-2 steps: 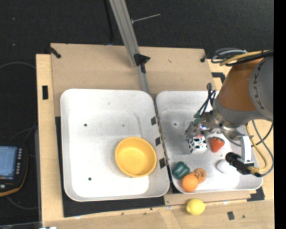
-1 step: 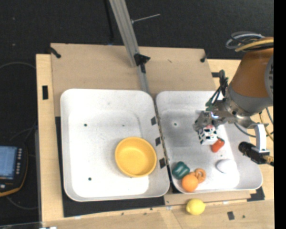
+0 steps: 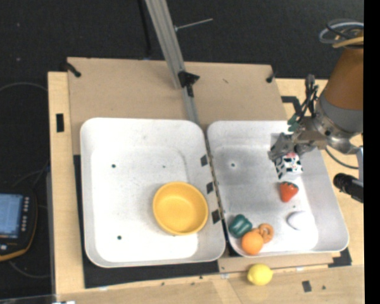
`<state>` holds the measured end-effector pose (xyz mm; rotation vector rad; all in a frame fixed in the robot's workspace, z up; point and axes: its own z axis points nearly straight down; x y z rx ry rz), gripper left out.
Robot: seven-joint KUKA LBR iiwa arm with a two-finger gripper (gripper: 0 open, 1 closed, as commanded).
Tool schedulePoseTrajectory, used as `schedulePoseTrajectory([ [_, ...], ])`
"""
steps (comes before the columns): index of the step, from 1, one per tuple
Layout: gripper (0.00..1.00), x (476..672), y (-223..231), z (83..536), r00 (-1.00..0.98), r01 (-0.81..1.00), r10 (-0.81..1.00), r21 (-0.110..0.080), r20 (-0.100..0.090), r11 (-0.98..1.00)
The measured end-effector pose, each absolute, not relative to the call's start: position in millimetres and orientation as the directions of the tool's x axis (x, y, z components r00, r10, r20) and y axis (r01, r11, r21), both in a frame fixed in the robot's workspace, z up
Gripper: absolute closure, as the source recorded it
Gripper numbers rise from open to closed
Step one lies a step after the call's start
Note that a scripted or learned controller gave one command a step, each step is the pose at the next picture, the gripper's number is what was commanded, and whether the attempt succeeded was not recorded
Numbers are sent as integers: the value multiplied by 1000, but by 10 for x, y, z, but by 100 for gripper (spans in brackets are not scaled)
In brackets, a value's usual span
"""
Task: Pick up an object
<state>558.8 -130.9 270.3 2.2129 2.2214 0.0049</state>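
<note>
Camera view: a slanted look down on a bench with two white bins side by side, the arm (image 3: 342,87) entering from the right.
Arm: grey with an orange band, its upper part cut off at the right edge of the frame.
Gripper (image 3: 286,152): low over the upper right part of the right bin (image 3: 240,144), directly above a black-and-white toy (image 3: 290,165).
Jaws: dark, small and merged with the toy's top; whether they are open, closed or gripping cannot be told.
Black-and-white toy: spotted, its upper end hidden by the gripper; whether it rests on the bin floor or hangs clear of it is not readable.
Red item (image 3: 289,190): just below the spotted toy, touching or nearly touching it; its shape is hard to make out.
White item (image 3: 296,220): pale against the white floor near the right wall, its outline faint.
Green item (image 3: 239,224): near the front left corner of the right bin.
Orange ball (image 3: 252,242): at the front rim, touching a smaller orange piece (image 3: 265,232) beside it.
Yellow bowl (image 3: 180,208): upright in the left bin (image 3: 114,151), towards its front right.
Lemon (image 3: 259,274): outside the bins, on the bench in front of the right one.
Metal post (image 3: 168,37): slants from the top edge to the gap between the bins.
Handset (image 3: 7,223): at far left, screen lit, cut off by the frame edge.
</note>
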Motion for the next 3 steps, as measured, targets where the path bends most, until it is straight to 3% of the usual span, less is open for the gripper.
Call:
schedulePoseTrajectory([
  [1,100,5673,-849,2565,-5,1000,1000,-1,-1,5],
  [3,100,6034,196,2656,-7,1000,1000,2,1,7],
])
